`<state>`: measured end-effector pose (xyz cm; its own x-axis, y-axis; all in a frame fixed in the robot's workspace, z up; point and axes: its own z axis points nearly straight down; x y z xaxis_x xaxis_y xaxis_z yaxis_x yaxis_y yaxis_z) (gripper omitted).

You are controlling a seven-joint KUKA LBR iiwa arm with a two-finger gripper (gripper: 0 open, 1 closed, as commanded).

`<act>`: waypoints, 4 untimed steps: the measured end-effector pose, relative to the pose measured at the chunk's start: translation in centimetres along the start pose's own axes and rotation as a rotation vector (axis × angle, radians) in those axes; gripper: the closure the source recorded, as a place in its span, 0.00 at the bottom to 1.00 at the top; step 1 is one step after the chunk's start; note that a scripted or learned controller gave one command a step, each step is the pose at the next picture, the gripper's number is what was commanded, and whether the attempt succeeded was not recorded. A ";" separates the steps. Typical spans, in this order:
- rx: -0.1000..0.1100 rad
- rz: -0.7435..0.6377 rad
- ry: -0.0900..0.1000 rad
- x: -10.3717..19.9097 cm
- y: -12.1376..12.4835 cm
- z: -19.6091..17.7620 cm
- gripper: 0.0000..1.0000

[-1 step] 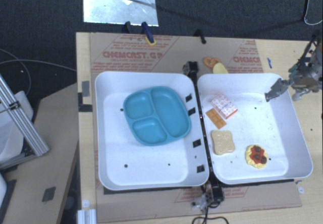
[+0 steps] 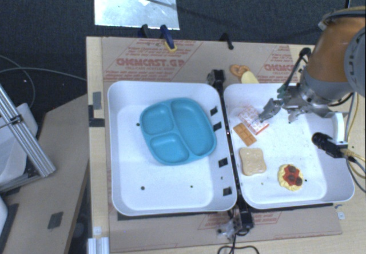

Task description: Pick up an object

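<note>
In the right bin (image 2: 337,190) lie a pink and white packet (image 2: 253,118), an orange wafer (image 2: 245,134), a slice of toast (image 2: 252,161) and a small yellow pizza with red topping (image 2: 291,177). My gripper (image 2: 280,112) hangs over the upper part of this bin, just right of the packet. It is open, with nothing between the fingers. Its left finger (image 2: 267,111) points down and left toward the packet's edge; I cannot tell whether it touches.
The left bin (image 2: 123,190) holds a blue divided plate (image 2: 177,130). A brown pastry (image 2: 238,70) and a yellow piece (image 2: 249,78) lie on the board behind the right bin. A black fitting (image 2: 326,144) sticks out over the right bin's right side.
</note>
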<state>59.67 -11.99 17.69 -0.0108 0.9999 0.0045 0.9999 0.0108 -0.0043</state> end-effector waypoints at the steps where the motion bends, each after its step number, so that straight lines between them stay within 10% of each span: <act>1: -0.008 -0.001 -0.002 7.4 1.6 -0.8 0.00; 2: 0.002 0.003 -0.001 12.2 -8.5 -0.6 0.00; 3: -0.008 0.008 -0.004 11.9 -7.9 -1.7 1.00; 4: -0.020 0.000 0.001 18.4 -8.1 -14.4 1.00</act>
<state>51.45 6.30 32.16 -0.0110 0.9999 0.0053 0.9998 0.0109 0.0160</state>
